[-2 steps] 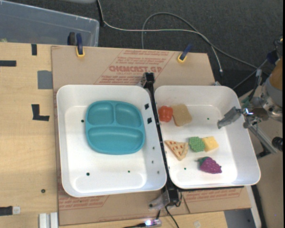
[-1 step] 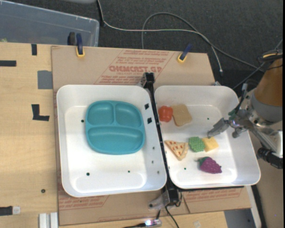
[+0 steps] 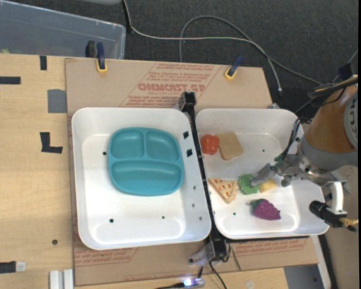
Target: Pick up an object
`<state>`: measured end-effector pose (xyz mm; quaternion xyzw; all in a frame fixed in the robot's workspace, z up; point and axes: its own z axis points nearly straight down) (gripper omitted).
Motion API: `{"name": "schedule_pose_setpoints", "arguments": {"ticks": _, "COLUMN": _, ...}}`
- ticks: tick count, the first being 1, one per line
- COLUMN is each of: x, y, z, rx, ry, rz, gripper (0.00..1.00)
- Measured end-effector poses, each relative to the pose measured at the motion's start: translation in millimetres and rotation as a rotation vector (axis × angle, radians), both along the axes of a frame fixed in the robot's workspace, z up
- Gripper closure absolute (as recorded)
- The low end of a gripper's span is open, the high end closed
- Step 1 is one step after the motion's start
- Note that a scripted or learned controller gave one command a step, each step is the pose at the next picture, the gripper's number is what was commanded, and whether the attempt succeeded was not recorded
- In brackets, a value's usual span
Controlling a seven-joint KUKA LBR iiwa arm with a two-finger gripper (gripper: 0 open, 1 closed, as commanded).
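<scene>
2 shallow white plastic bins (image 3: 87,179) look smooth and faintly glossy; the teal 3-compartment plastic plate (image 3: 146,161) looks matt; brown printed cardboard sheet (image 3: 162,83) looks dull.

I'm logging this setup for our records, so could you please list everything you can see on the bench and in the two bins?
White bins: 2, white, side by side on the cardboard; left bin, right bin.
Divided plate: 1, teal, middle of the left bin.
Toy tomato: 1, red, upper left of the right bin.
Toy bread slice: 1, tan, just right of the tomato.
Toy pizza slice: 1, orange-yellow, left side of the right bin.
Toy broccoli: 1, green, centre of the right bin.
Yellow toy piece: 1, yellow, beside the broccoli.
Toy grapes: 1, purple, lower right bin.
Clamps: 2, yellow-tipped, top cardboard edge.
Gripper: 1, grey, over the broccoli and yellow piece.
</scene>
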<state>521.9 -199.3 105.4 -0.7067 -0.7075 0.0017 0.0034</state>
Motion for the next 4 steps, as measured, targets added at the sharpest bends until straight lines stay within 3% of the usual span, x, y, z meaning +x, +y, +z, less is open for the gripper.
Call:
{"name": "schedule_pose_setpoints", "arguments": {"ticks": 1, "x": 3.5, "y": -0.3, "z": -15.9, "rx": -0.002, "ry": -0.014, "rz": -0.001, "gripper": 0.0}}
{"name": "schedule_pose_setpoints", "arguments": {"ticks": 2, "x": 8.6, "y": 2.5, "z": 0.0, "rx": 0.0, "ry": -0.026, "rz": 0.004, "gripper": 1.0}}
{"name": "schedule_pose_setpoints", "arguments": {"ticks": 3, "x": 15.1, "y": -4.5, "z": 48.1, "rx": -0.004, "ry": -0.01, "rz": 0.0, "gripper": 1.0}}
{"name": "schedule_pose_setpoints", "arguments": {"ticks": 4, "x": 18.7, "y": -5.3, "z": 103.4, "rx": -0.004, "ry": -0.01, "rz": 0.0, "gripper": 1.0}}
